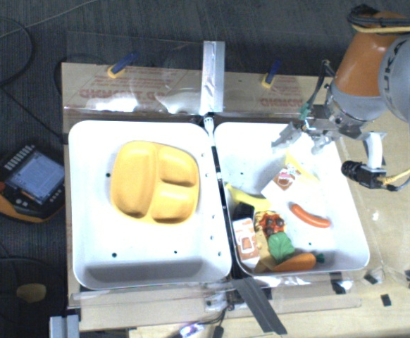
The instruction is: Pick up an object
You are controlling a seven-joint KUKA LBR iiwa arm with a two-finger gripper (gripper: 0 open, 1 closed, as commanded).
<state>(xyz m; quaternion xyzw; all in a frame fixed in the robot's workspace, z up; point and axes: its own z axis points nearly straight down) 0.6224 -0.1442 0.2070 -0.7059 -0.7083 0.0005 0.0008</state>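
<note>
Over the far right corner of the right bin point(349, 210), the gripper point(305, 136) hangs from the grey arm point(374, 62) with its orange band. Its two fingers stand apart, one pointing left toward the bin's middle and the other down, and nothing sits between them. They look to be above the bin floor rather than on it, though the slant makes that hard to judge.

Just near of the gripper lies a small white card point(285, 178) with a red mark, tilted on the bin floor. Near and right of it rests a sausage point(309, 215), lying at a slant, apart from the card. Left of the card a banana point(246, 195) lies against the bin's left wall. Nearer still, a cluster sits close together: an orange packet point(246, 237), a dark red-and-black item point(270, 222), a green piece point(280, 246) and a carrot point(295, 262) along the near wall.

The left bin point(92, 252) holds one large yellow tray point(154, 181) with three hollows, lying flat near its middle.

Both bins stand side by side on the worktop point(78, 83), where a clear plastic sheet point(148, 94) is clipped along the far edge. On the floor at far left lies a handheld controller point(27, 182) with a screen.
</note>
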